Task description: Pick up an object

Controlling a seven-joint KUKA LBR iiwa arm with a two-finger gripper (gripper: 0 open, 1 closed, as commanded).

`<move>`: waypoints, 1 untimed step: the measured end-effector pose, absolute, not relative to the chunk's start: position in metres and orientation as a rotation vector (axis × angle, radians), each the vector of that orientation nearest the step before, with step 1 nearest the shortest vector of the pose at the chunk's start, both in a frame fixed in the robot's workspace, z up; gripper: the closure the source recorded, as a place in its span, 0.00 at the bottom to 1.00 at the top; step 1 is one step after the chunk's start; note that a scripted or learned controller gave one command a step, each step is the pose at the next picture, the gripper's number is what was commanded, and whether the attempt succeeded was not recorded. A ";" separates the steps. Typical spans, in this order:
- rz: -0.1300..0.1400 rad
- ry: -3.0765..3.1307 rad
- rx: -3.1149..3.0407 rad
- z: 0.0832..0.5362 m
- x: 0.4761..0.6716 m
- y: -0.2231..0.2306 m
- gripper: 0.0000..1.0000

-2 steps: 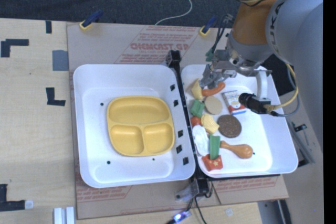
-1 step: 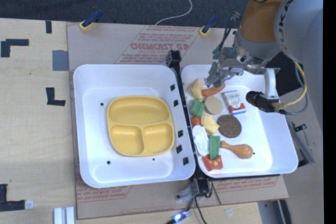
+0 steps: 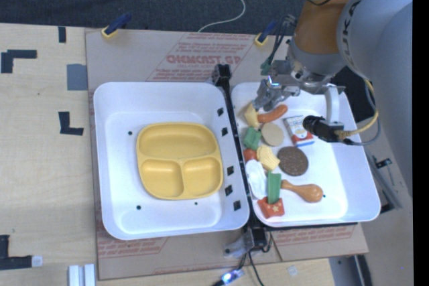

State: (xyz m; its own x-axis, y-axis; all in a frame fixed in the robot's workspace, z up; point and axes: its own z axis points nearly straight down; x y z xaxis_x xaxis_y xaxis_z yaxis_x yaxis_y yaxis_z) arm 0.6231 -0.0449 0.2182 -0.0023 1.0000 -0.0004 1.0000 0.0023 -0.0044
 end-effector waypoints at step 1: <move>0.004 -2.221 -2.219 0.231 0.614 -0.054 1.00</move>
